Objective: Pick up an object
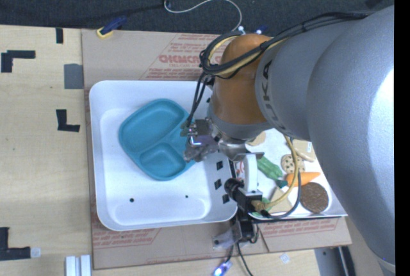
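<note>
The blue divided tray (155,138) is lying tilted in the left white bin (106,140), the gripper (197,142) is hovering at its right edge, grip unclear, toy food crowding the right bin (333,207).

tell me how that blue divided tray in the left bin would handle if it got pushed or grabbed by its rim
The blue tray looks like stiff moulded plastic, so probably rigid and light. It lies flat and low on the bin floor, so it should slide, not tip. Its smooth, thin rim could slip from a pinch.
</note>
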Robot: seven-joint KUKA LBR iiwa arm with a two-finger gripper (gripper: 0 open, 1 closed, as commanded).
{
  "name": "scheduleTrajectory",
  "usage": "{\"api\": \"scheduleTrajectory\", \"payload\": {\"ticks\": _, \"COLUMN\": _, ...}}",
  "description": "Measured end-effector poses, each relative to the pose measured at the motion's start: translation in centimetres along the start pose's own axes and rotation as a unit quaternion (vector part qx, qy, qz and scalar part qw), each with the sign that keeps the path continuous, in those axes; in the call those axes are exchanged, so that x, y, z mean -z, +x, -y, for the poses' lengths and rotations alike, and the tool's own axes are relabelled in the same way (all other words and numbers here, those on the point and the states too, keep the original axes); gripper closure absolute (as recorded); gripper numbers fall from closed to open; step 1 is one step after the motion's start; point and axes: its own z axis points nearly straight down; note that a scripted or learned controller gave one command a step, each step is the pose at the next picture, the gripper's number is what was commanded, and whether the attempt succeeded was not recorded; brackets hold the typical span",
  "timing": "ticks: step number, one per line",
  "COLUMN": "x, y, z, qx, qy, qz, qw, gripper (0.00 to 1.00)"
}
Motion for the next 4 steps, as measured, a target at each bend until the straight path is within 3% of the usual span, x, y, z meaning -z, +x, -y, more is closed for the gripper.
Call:
{"api": "scheduleTrajectory", "payload": {"ticks": 1, "x": -1.6, "y": -1.4, "z": -7.0, "qx": -0.006, "qy": -0.001, "qz": 0.002, "qw": 1.0, "gripper": 1.0}}
{"api": "scheduleTrajectory", "payload": {"ticks": 2, "x": 6.2, "y": -1.3, "z": 1.7, "qx": -0.006, "qy": 0.001, "qz": 0.001, "qw": 1.0, "gripper": 1.0}}
{"api": "scheduleTrajectory", "payload": {"ticks": 3, "x": 19.0, "y": 5.6, "z": 1.9, "qx": -0.001, "qy": -0.006, "qz": -0.002, "qw": 1.0, "gripper": 1.0}}
{"api": "scheduleTrajectory", "payload": {"ticks": 4, "x": 21.0, "y": -2.1, "z": 2.0, "qx": -0.009, "qy": -0.001, "qz": 0.002, "qw": 1.0, "gripper": 1.0}}
